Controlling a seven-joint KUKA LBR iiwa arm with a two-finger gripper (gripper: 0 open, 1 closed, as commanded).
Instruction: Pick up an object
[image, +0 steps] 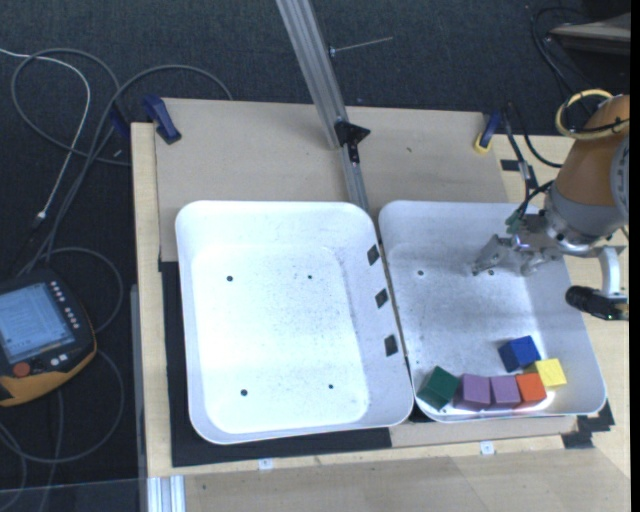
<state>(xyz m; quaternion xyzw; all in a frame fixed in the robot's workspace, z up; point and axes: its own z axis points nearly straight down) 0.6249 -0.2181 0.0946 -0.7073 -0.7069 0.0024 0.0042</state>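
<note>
Gripper (500, 258) hovers over the upper middle of the right bin (440, 300), with nothing between its fingers; whether they are spread or closed cannot be told.

Nearest the viewer, along that bin's front edge, sits a row of small blocks: green (438, 386), purple (476, 390), a second purple (506, 389), orange (531, 386), yellow (551, 373), with a blue one (519, 352) just behind. They look like matte, hard-edged cubes (none has a long side). All lie well toward the front from the gripper, the blue block closest. Both bins are shallow, white, speckled plastic; the left bin (270, 310) sits beside. Farther back, the grey arm (590, 190) with its orange band enters from the right.
</note>
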